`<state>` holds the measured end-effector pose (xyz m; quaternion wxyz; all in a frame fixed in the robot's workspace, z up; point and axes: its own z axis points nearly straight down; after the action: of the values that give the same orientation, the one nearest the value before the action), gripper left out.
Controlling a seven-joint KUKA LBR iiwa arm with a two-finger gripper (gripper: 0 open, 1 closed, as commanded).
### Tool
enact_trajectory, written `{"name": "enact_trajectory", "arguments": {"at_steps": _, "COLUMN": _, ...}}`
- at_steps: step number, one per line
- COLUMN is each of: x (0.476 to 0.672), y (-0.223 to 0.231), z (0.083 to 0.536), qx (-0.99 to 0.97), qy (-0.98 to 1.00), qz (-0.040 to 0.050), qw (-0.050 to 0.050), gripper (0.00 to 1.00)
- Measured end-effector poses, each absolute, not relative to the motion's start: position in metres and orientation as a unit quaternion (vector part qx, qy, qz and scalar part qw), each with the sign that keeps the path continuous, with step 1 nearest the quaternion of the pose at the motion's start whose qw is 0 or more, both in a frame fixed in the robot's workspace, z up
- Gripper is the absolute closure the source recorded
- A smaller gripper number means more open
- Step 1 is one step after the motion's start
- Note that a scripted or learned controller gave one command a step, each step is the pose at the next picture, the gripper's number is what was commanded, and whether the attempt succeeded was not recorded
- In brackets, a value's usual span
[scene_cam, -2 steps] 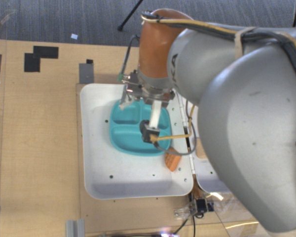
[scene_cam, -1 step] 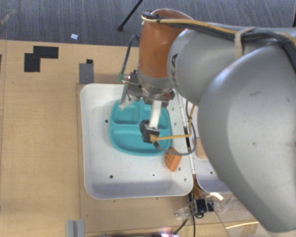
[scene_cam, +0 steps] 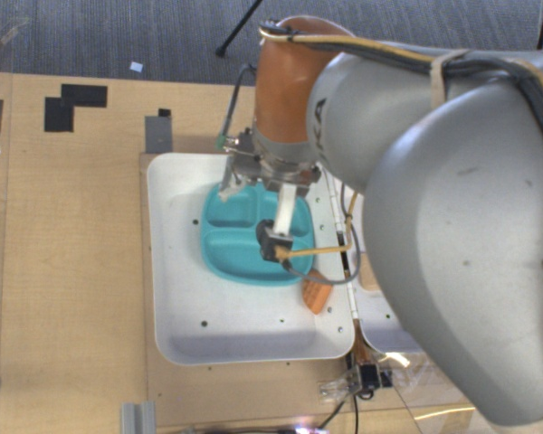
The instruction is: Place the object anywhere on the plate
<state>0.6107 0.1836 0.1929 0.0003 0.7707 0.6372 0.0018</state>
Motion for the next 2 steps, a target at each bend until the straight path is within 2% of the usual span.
{"name": "enact_trajectory", "arguments": {"at_steps": 2, "x": 0.6107, "y": 0.1836, "z": 0.1929, "qx": 0.771, "qy": 0.637, "qz": 0.0018, "qw": 0.0, "gripper": 0.0}}
